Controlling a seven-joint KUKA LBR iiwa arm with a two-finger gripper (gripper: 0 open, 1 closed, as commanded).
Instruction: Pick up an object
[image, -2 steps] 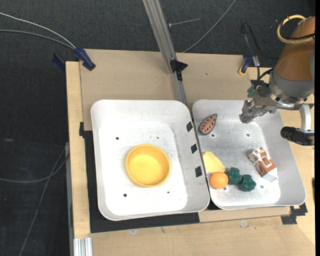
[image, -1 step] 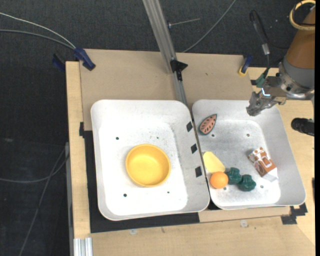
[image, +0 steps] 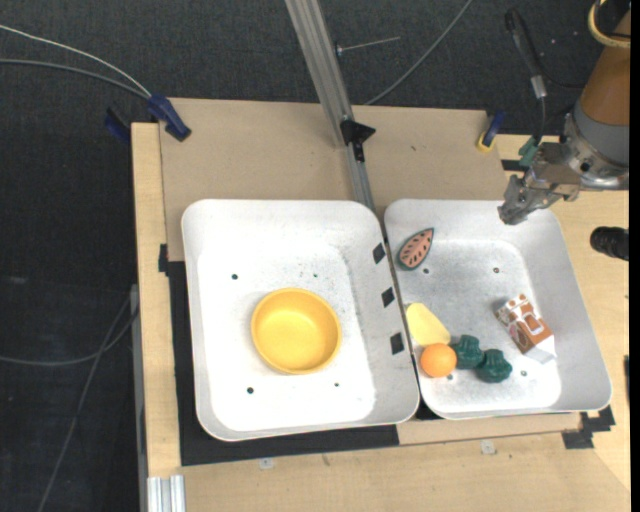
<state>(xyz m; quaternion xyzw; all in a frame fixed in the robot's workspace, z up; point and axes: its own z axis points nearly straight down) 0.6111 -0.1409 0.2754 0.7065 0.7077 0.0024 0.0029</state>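
The table (image: 260, 150) carries two white bins side by side, and the metal pole (image: 330, 85) slanting down to their shared edge serves as the landmark here. Left of the pole's foot lies the left bin (image: 215, 240), with a yellow bowl (image: 294, 329) sitting low in it, well apart from the pole. Right of the pole's foot lies the right bin (image: 560, 260), where all the small candidates for picking sit. The arm (image: 605, 100) reaches in far to the right of the pole, and its gripper (image: 518, 207) hangs over the right bin's upper rim; whether its fingers are spread or pressed together I cannot tell, and nothing shows between them.

Nearest the pole's foot is a pink leaf-shaped piece (image: 416, 247). Further down and right of it lie a pale yellow wedge (image: 426, 323), an orange ball (image: 438, 360) touching the wedge, and a dark green toy (image: 481, 359) just beside the ball. An orange-and-white block toy (image: 525, 323) sits alone, farthest from the pole.

The likely trouble is the crowded trio: a descent there may nudge the ball away or catch two things at once. The leaf lies flat and may slip.
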